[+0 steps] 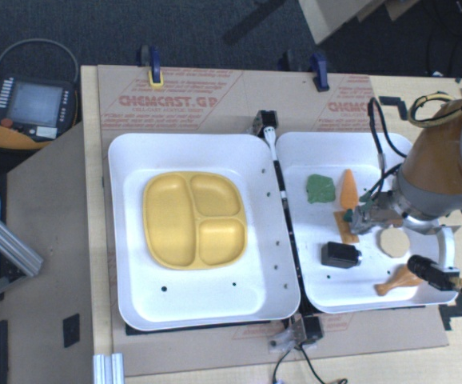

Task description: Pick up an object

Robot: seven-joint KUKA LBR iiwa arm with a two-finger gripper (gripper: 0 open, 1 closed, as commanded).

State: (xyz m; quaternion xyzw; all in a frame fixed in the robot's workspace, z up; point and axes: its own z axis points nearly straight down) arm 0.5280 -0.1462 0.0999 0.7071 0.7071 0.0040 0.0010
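The hand is hanging low in the right bin, near its middle, over an orange piece; whether it is gripping anything I cannot tell. A green lump and a carrot are lying toward the bin's far edge, a black block toward its near edge. A yellow tray is sitting in the left bin.
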